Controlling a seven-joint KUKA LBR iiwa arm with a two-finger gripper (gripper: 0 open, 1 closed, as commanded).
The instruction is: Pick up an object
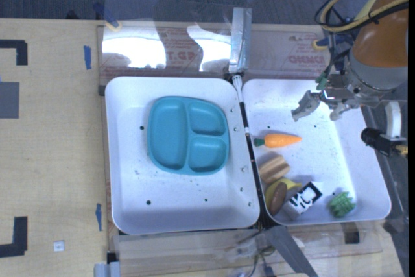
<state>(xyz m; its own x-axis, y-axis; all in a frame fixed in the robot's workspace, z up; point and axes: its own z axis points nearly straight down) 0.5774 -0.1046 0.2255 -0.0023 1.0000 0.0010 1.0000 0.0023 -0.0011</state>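
The gripper [320,107] is seen with its fingers spread apart and nothing held between them, above the right bin [363,159]. A carrot [280,139] (orange, lying flat) is found just below-left of it, apart from the fingers.

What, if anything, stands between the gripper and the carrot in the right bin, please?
Nothing visible does. The gripper hangs over the upper part of the right bin, fingers spread apart, and the carrot lies just below and to its left on bare floor. The bread sits beyond the carrot, clear of the path.
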